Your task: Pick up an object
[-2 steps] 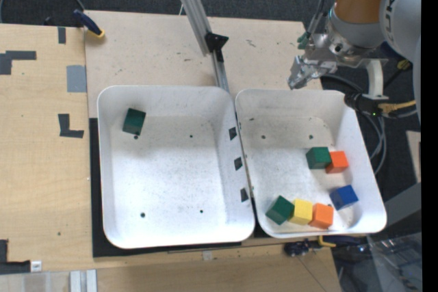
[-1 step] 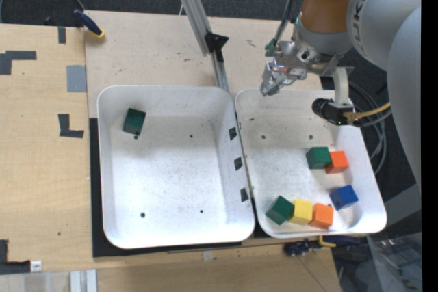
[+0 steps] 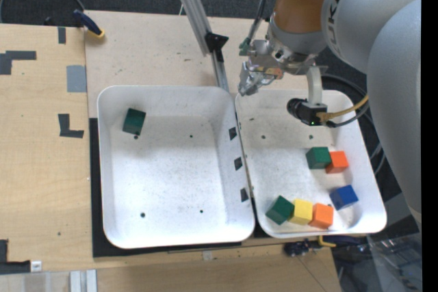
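My gripper [image 3: 248, 87] hangs above the far left corner of the right bin [image 3: 274, 140], close to the wall it shares with the left bin [image 3: 171, 167]; nothing shows between my fingers. In my bin, a green block [image 3: 317, 157] touches an orange block [image 3: 337, 161] near the right wall. A dark green block [image 3: 279, 209], yellow block [image 3: 302, 210], second orange block [image 3: 321, 215] and blue block [image 3: 343, 196] crowd the near edge. A lone green block [image 3: 134, 122] sits by the left bin's far left corner.
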`<move>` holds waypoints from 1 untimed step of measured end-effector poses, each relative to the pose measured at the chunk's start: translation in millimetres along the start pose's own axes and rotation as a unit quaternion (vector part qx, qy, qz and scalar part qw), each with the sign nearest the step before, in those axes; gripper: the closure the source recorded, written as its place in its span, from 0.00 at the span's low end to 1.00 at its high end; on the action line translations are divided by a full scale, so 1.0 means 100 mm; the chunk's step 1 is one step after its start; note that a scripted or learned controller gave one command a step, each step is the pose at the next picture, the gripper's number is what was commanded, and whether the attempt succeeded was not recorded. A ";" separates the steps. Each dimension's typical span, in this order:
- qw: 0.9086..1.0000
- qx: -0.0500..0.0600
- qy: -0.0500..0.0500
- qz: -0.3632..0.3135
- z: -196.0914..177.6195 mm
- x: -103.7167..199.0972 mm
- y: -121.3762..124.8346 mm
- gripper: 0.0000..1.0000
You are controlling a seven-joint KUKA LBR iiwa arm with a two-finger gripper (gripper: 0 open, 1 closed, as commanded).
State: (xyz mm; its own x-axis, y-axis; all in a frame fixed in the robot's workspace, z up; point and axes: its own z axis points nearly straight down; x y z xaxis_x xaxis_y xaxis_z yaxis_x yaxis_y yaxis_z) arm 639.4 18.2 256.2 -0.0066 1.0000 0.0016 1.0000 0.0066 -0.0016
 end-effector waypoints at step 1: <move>1.000 0.001 0.000 0.000 0.17 0.58 -0.06 1.00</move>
